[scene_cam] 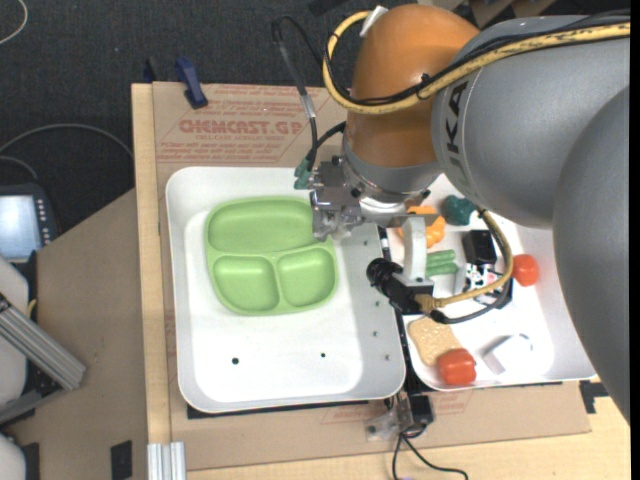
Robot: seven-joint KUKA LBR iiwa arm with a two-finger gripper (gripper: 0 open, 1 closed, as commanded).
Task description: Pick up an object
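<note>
A single fixed camera looks down at a slant from above the brown cardboard-topped counter [250, 118], close enough that the two shallow white plastic bins [190, 298] span most of the frame. The bulky grey-and-orange arm [480, 98] enters from the right, looming nearest the lens.

Grey arm [540, 108], glossy orange wrist band [400, 68], yellow-black cable looped over it, metallic flange below
</note>
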